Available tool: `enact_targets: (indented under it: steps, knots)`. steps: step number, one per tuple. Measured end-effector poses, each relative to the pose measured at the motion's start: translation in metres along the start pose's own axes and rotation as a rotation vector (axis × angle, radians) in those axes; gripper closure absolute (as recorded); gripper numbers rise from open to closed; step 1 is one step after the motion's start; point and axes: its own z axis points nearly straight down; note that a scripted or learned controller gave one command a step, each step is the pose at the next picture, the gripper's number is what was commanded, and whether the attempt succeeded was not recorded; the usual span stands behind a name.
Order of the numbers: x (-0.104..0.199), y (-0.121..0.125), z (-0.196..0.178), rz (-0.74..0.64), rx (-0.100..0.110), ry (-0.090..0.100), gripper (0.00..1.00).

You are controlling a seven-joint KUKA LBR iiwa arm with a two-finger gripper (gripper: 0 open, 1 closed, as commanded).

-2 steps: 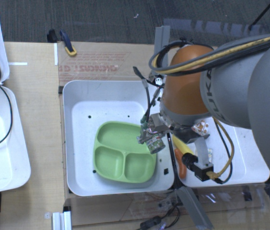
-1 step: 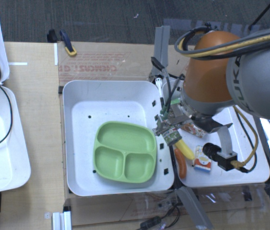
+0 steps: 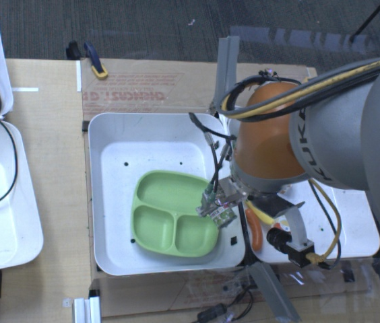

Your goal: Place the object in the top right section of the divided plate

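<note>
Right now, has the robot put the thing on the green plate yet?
Not yet, as far as I can see. The gripper hovers at the right rim of the green divided plate in the white bin. The plate's three sections look bare. I cannot tell whether the gripper carries anything, so the placing is left.

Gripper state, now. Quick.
Gripper: cannot be told; it hangs over the right edge of the light green divided plastic plate in the shallow white bin.
</note>
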Motion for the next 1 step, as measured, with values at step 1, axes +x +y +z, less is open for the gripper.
enact_targets:
  steps: [1]
  knots:
    - [0.0523,0.0366,-0.0294,-0.207,-0.003,-0.002,1.0]
